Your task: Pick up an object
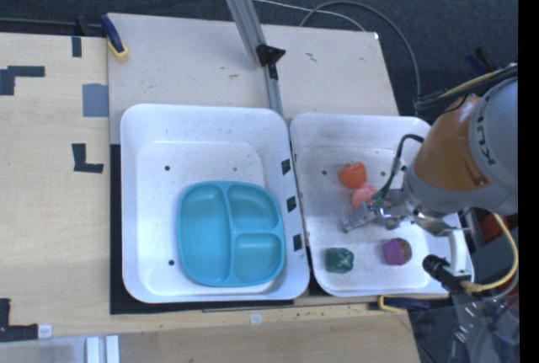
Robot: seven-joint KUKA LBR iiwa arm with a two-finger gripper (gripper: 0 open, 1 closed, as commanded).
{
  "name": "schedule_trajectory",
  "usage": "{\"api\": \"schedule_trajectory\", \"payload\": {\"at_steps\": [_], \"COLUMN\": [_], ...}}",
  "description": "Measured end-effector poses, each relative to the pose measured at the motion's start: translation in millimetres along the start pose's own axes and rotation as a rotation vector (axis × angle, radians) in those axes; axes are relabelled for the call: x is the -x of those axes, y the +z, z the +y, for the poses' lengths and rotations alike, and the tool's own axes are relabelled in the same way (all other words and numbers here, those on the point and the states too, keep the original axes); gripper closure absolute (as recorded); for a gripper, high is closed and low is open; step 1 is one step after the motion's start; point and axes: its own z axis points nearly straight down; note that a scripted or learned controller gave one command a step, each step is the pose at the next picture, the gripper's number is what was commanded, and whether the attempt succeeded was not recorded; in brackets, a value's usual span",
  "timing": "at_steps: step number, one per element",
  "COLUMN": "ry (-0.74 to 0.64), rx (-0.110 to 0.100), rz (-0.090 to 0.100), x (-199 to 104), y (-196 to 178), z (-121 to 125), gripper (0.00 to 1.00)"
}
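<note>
Gripper (358, 221) of mine is low in the right bin (324, 127), its metal tip reaching toward the bin's middle, and from this slanted view I cannot tell what state it is in or whether it has anything. Just beside it, touching or nearly so, lies a pink object (363, 196), with an orange object (353, 175) just above that. A dark green object (339, 259) and a purple object (397, 251) sit near the front wall, apart from me. I judge the main risk is crowding: pink and orange lie close together, so I may nudge one while aiming for the other, or close on an edge and lose it. The left bin (143, 130) holds a blue divided plate (229, 232), well apart.
</note>
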Motion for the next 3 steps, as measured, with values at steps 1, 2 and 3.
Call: {"api": "schedule_trajectory", "payload": {"at_steps": [1,2,3], "ry": [-0.001,0.000,-0.001], "rx": [-0.001,0.005,0.005], "rz": [0.002,-0.001,0.000], "x": [-1,7,7], "y": [-10,-69,-121], "z": [0,3,3], "gripper": [1.00,1.00,1.00]}}
